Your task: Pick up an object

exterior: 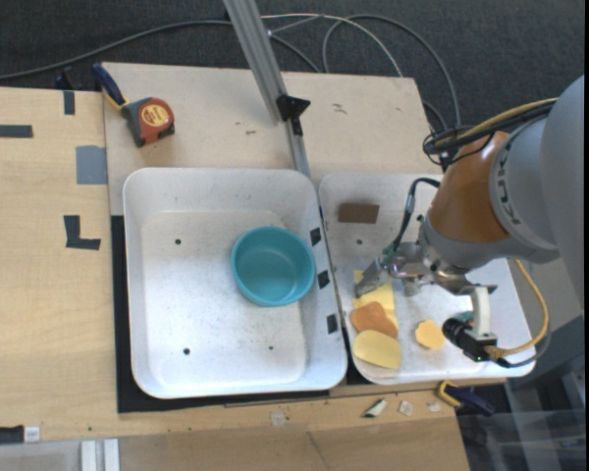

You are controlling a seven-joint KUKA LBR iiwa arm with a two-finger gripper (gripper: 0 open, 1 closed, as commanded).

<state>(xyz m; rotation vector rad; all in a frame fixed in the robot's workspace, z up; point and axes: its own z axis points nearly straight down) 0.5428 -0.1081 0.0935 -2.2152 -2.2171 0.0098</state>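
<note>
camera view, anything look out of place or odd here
Mostly tidy. A tape measure lies on the bench beyond the left bin, and small scraps sit on the bench edge in front of the right bin. The teal bowl stands upright; nothing looks spilled.

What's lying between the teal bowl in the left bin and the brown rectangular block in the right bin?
In the camera view, between the round teal bowl and the brown rectangular block lie bare white bin floor and the two bins' adjoining rims; no other object sits there.
</note>
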